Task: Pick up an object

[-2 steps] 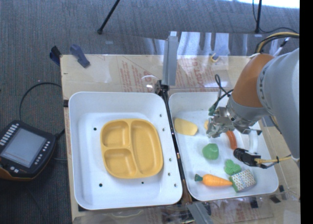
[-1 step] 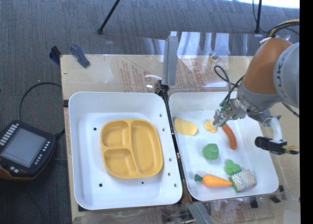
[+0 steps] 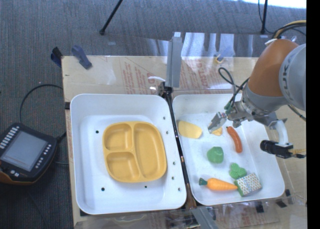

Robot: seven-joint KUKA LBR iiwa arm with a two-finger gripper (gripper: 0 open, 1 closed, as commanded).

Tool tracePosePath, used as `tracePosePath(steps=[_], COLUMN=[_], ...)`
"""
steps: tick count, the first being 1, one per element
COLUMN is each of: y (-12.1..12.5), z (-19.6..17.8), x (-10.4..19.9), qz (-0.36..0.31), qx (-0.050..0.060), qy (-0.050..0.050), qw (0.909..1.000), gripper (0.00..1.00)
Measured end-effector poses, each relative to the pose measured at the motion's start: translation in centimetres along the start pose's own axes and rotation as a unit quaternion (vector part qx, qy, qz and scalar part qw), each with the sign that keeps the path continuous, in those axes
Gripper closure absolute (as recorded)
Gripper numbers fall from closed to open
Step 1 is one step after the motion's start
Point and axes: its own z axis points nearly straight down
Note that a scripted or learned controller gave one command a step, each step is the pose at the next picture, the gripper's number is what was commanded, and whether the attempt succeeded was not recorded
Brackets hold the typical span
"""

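Arm: a grey arm with an orange band was seen reaching in from the right over the right bin (image 3: 192,104).
Gripper: the gripper (image 3: 218,122) was found low in the upper middle of the right bin, directly above a small orange-yellow piece (image 3: 216,131).
Jaws: their state could not be told; nothing was seen lifted clear of the bin floor.
Small orange-yellow piece: lay on the bin floor at the gripper tip, partly covered by it; whether it was touched could not be judged.
Yellow wedge (image 3: 189,129): lay just to the left of the gripper, near the bin's left wall.
Orange sausage (image 3: 235,139): lay just to the right of the gripper, apart from it.
Green lump (image 3: 215,154): rested mid-bin, below the gripper.
Green leafy piece (image 3: 237,171): rested lower right, beside a checked block (image 3: 248,183).
Carrot (image 3: 218,185): lay along the bin's near edge.
Left bin (image 3: 82,123): held a yellow divided plate (image 3: 134,151).
Progress: the approach was judged made; no object was seen to be raised.
Remaining: a grip was to be secured, most likely on the small piece, and the object lifted out of the bin.
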Motion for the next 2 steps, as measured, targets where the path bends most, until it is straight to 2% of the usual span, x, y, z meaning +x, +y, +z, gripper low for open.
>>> tracePosePath(steps=[1,2], y=[-0.7,-0.6], z=[6.6,5.4], x=[-7.7,-7.8], qz=[0.041,0.038], qx=[0.001,0.0], qy=[0.004,0.002], qw=[0.9992,0.9993], gripper=[0.0,1.0])
